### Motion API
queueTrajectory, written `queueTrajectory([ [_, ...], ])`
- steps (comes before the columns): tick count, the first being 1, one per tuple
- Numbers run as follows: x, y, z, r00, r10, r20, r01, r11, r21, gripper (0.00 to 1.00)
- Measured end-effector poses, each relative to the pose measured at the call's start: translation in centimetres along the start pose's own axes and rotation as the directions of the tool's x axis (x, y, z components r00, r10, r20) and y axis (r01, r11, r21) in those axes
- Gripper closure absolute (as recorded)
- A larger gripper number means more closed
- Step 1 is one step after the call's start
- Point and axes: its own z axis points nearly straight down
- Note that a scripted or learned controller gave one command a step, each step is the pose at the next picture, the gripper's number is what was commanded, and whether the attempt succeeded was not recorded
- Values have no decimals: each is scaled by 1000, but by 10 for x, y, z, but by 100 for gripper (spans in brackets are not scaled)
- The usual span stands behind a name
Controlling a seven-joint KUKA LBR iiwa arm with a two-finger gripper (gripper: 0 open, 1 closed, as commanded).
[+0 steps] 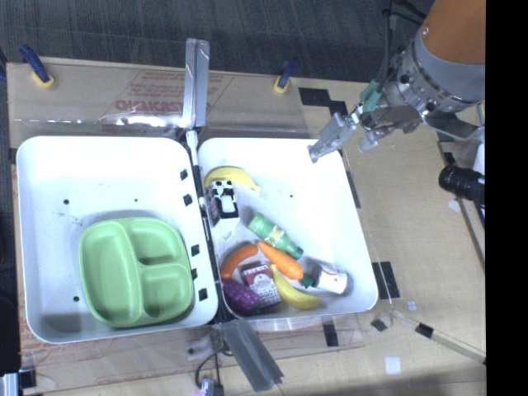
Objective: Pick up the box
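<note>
— Reading the red print on the cardboard sheet (157, 97) behind the left bin (41, 188), can you make out any of it?

— Only that it is red lettering, upside down and too faint to spell out. The box (261, 284) carries a dark red label with a pale patch, but its words are too small to read.

— Where does the box lie?

— In the right bin (322, 188), near the front edge, towards the front left corner. It is packed in tight: a purple piece (239, 298) touches it on the left, a yellow banana (293, 294) curves along its right side, and a carrot (280, 261) lies just behind it. An orange piece (235, 259) sits at its back left.

— What else crowds that bin?

— A green bottle (272, 234) lies slantwise in the middle, a small white bottle with a dark cap (328, 281) rests by the banana's end, a second banana (230, 176) sits near the back left corner, and a black and white toy (222, 200) lies just in front of it by the left wall.

— And the gripper?

— The gripper (323, 147) hangs over the right bin's back right corner, well apart from the box, with nothing between its fingers. Whether they are spread or closed, I cannot tell.

— The left bin?

— It holds a green divided tray (136, 271), towards the front. Blue clamps (35, 66) grip the bench's back edge.
</note>
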Motion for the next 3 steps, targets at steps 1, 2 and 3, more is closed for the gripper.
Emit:
queueTrajectory([
  [1,2,1,-10,1000,-9,0,9,1000,0,100],
  [2,2,1,-10,1000,-9,0,9,1000,0,0],
  [3,3,3,-20,1000,-19,1,19,1000,0,100],
])
